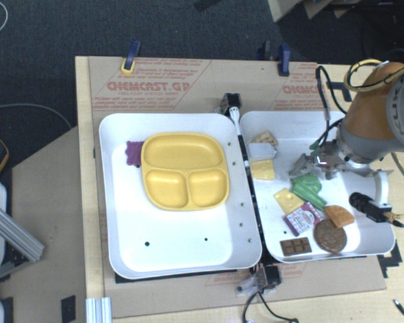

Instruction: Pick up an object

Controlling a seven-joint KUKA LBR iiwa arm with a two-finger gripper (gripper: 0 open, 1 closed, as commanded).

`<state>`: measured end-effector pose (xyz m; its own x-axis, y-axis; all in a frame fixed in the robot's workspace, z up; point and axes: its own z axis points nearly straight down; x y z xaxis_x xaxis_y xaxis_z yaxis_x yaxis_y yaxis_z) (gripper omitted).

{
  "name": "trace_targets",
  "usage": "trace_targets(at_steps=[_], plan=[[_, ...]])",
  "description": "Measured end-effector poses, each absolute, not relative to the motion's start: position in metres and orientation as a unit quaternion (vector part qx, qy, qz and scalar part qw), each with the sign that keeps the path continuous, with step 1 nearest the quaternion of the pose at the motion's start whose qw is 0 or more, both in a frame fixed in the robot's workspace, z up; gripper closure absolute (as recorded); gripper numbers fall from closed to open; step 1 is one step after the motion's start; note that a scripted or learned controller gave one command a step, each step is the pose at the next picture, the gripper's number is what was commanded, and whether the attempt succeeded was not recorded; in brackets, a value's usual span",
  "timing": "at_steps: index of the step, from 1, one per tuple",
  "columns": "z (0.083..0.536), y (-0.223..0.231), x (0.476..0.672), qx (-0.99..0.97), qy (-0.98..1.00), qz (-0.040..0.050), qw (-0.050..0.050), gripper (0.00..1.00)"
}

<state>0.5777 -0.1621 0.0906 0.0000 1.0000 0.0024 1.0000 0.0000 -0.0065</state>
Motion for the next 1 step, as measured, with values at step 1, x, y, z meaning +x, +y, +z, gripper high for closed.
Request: trace_targets(at_steps=[1], plan=[[0.1048,-0.1628,0.5794,-0.707,-0.707,-0.0004,0.0,1.0]])
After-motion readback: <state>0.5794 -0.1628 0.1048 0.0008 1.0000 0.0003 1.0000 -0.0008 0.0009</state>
